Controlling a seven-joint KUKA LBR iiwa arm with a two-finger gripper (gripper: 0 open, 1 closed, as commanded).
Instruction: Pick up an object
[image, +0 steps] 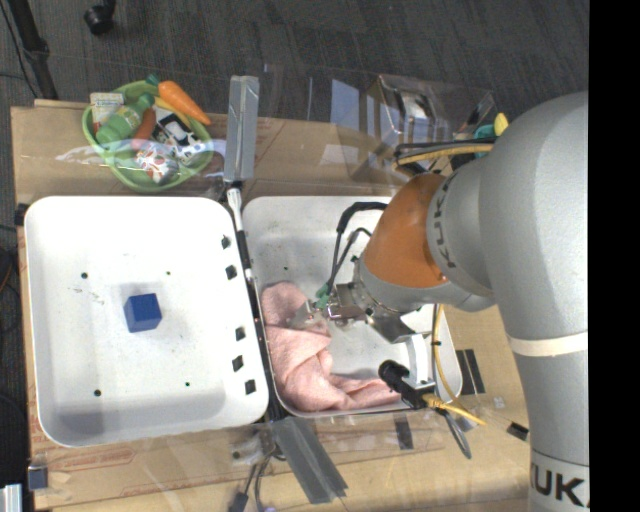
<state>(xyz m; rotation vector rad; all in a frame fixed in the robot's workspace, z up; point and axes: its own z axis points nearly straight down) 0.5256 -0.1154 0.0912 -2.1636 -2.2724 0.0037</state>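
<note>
Arm (450, 240): reaches into the right bin (300, 215), its wrist low over a pink cloth (300, 365).
Gripper (325, 308): at the cloth's upper edge; grip state cannot be told.
Cube (143, 311): blue, alone in the left bin (60, 230).
Progress: nothing visibly lifted; the grasp and the lift seem left to do.

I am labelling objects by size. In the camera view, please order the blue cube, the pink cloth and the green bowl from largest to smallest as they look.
1. pink cloth, though the arm hides part of it
2. green bowl
3. blue cube
</note>
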